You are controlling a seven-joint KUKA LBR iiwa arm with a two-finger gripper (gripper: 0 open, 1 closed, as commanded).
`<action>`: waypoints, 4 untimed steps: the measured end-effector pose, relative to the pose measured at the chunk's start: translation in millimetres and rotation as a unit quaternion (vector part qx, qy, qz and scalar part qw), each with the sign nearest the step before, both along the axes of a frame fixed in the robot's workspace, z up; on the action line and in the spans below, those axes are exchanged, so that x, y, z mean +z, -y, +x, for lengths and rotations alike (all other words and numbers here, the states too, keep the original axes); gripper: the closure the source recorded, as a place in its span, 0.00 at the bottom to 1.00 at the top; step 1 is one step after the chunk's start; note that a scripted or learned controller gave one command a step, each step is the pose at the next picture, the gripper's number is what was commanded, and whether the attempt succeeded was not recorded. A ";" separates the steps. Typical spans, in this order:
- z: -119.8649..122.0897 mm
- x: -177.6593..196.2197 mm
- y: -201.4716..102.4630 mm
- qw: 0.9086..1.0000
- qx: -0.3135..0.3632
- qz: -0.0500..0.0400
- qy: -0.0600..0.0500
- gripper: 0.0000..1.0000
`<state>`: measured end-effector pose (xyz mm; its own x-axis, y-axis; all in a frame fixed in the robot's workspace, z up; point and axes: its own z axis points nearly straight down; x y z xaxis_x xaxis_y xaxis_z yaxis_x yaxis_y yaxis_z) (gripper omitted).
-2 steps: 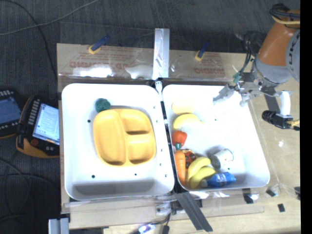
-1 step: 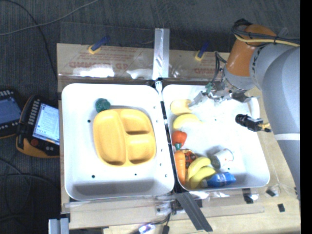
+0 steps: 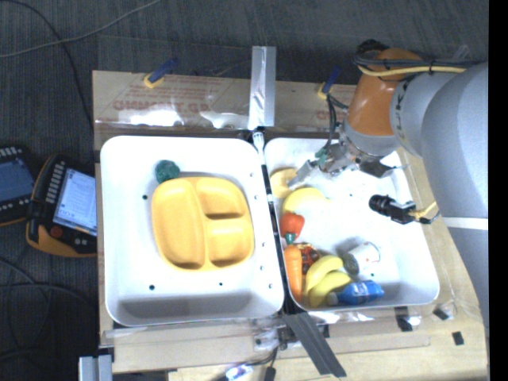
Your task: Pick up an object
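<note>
- Over the right bin [image 3: 421, 288] at its 11 o'clock corner hangs the gripper [image 3: 305, 173], fingers slightly apart, clamping nothing
- At the gripper's 6 o'clock, just below, lies a yellow lemon [image 3: 303, 202]
- Left bin [image 3: 127, 292] holds a yellow tray [image 3: 202, 221]

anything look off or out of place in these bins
Nothing looks spilled or broken. The load is lopsided: the right bin has its toys heaped along its left wall, banana, carrot and blue bottle overlapping. The left bin has a yellow divided tray, set askew.
</note>
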<state>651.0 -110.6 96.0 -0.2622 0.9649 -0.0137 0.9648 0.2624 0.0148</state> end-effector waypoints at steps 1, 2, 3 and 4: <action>-25.8 -6.4 -1.6 0.999 -0.037 0.004 -0.003 0.00; -53.3 -6.1 25.5 1.000 0.008 0.003 -0.003 0.00; -51.3 5.6 24.4 1.000 0.008 0.004 -0.001 1.00; -52.0 3.9 24.3 1.000 0.008 0.005 -0.002 0.00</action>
<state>599.0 -134.9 99.8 -0.2770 0.9609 -0.0038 0.9608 0.2770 0.0133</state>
